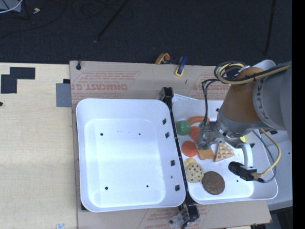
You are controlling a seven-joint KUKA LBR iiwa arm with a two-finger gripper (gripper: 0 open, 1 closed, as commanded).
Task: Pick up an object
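Note:
The right bin (267, 192) holds several toy foods: a green ball (182, 127), an orange-red round piece (189, 149), a pizza slice (223, 152), a pale cookie (193, 171), a brown round patty (213, 182) and an orange piece (205, 153). My gripper (206, 140) is down among them, just above the orange piece, between the red round piece and the pizza slice. The wrist hides the fingertips.
The left bin (124, 154) lies beside the right one, parted by a black clamp strip (174, 142). The arm's grey body (267, 99) covers the right bin's far right part. Clamps (180, 67) stand at the cardboard's back edge.

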